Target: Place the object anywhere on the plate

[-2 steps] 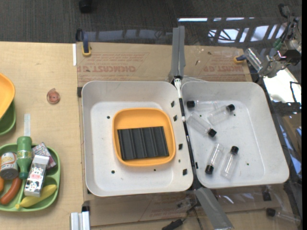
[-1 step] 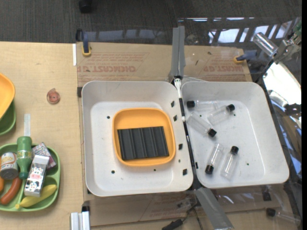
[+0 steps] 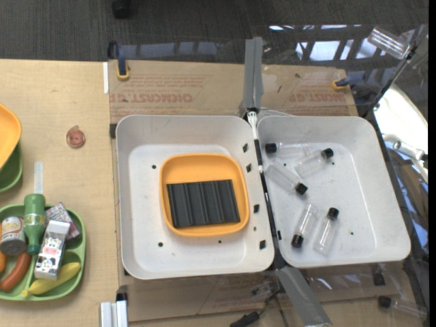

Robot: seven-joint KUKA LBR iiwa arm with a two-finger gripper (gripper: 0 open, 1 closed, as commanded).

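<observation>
Across the right bin [image 3: 381, 182] we count five clear vials with black caps, all lying on their sides. Two lie toward the far wall: one [image 3: 285, 147] with its cap at the left, another [image 3: 315, 161] with its cap at the right. A third [image 3: 285, 178] lies slantwise near the bin's left wall. The last two [image 3: 304, 220] [image 3: 325, 231] lie near each other toward the near wall, one with its cap at the near end, the other with its cap at the far end. None of them touches the plate.

One orange plate [image 3: 204, 165] sits in the middle of the left bin [image 3: 136, 182], and one dark ribbed slab [image 3: 204, 203] lies on it. The two bins stand side by side, touching along their inner walls, on brown cardboard [image 3: 177, 90].

We cannot tell whether the end effector is open or closed.

On the desk [image 3: 54, 87] to the left, one green tray [image 3: 71, 274] holds toy food, among it a green bottle [image 3: 33, 216], a can [image 3: 11, 230] and a small carton [image 3: 49, 254]. One small pink disc [image 3: 76, 137] lies alone on the wood.
</observation>
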